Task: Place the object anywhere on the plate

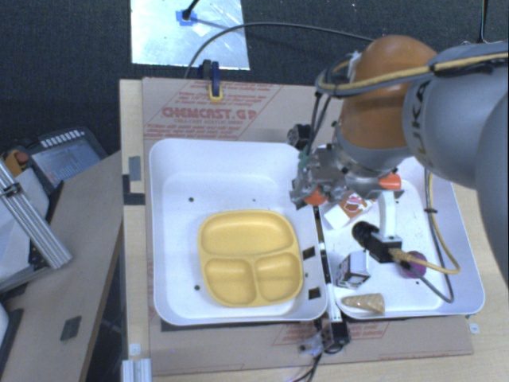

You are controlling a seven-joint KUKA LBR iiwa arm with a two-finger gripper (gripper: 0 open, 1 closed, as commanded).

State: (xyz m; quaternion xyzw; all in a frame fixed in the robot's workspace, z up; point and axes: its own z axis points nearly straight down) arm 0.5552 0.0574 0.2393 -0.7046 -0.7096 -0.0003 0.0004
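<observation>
The yellow three-compartment plastic plate (250,257) lies flat in the left shallow white bin (171,213) on the table, its long axis running left to right, the single large compartment toward the far side. The end effector (318,188) hangs over the seam between the bins; its state cannot be told. In the right white bin (461,281) lie a tan cone-shaped piece (363,302), a small purple object (412,267) and a red-and-white packet (354,206).
</observation>
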